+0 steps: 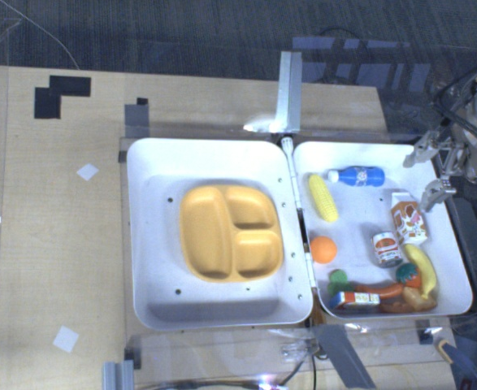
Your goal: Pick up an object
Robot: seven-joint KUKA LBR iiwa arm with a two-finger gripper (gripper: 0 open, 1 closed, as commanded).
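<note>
The right bin (358, 218) holds several toy foods. A blue bottle (357, 176) lies at the back, with a yellow corn cob (323, 197) to its left. An orange ball (324, 249) sits by the left wall. A red and white carton (408, 220), a small can (387, 249) and a banana (422, 268) lie along the right side. A red bottle (358, 300) lies at the front. My gripper (430, 171) hovers over the bin's back right corner, open, with nothing between its fingers. It is right of the blue bottle and above the carton.
The left bin (145, 218) holds a yellow divided tray (228, 231). A metal post (290, 92) rises behind the seam between the bins. A green piece (337, 279) and a brown sausage (382, 288) crowd the right bin's front.
</note>
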